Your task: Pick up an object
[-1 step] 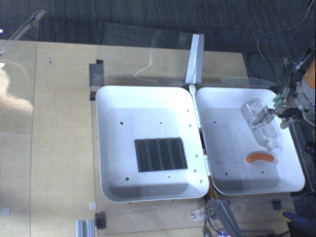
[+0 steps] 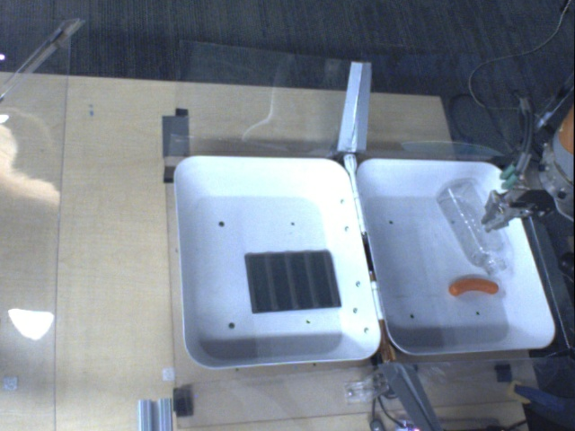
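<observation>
A pale wooden bench (image 2: pixel 99 268) is carrying two shallow white bins side by side, with dark carpet lying beyond its far edge. The left bin (image 2: pixel 207 196) is holding a black ribbed mat (image 2: pixel 293 281) near the middle of its floor. The right bin (image 2: pixel 404 196) is holding a clear plastic bottle (image 2: pixel 472 223), lying on its side and running from the bin's middle toward its right wall, and a small orange piece (image 2: pixel 473 286) lying just beside the bottle's nearer end, toward the bin's front right corner.

The gripper (image 2: pixel 499 206) is hanging over the right wall of the right bin, close against the bottle's flank. I cannot tell from this slant how it is set, nor whether anything is caught in it; the bottle appears to be resting on the bin floor.

The risks from here seem plain. The bottle is transparent, smooth and round, so it is likely to roll or slide away under a grip landing off its axis. The wall nearby is crowding the approach and could be struck. The orange piece is small and low, so a closing grip could easily be missing it or nudging it aside.
</observation>
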Robot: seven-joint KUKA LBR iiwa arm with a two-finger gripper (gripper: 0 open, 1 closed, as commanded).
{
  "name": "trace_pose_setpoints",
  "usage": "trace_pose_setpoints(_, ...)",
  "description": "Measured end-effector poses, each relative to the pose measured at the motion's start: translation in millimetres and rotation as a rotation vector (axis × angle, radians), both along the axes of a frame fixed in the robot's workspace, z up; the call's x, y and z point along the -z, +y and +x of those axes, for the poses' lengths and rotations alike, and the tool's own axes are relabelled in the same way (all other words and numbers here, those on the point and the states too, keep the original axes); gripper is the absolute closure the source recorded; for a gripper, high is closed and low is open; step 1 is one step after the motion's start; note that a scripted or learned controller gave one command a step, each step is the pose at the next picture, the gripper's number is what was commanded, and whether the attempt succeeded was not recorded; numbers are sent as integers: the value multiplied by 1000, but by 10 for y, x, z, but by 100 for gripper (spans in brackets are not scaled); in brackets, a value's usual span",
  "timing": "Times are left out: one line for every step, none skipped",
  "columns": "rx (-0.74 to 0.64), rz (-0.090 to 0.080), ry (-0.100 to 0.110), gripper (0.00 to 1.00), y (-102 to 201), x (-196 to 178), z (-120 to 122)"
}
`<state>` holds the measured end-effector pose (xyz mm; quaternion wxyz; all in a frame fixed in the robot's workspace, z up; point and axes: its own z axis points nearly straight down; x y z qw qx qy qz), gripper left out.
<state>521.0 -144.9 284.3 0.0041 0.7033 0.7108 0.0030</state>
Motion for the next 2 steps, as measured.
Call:
trace_pose_setpoints(0,0,0,0,0,0,0)
trace_pose_setpoints(-271,0,8,0,-443,1571,-71)
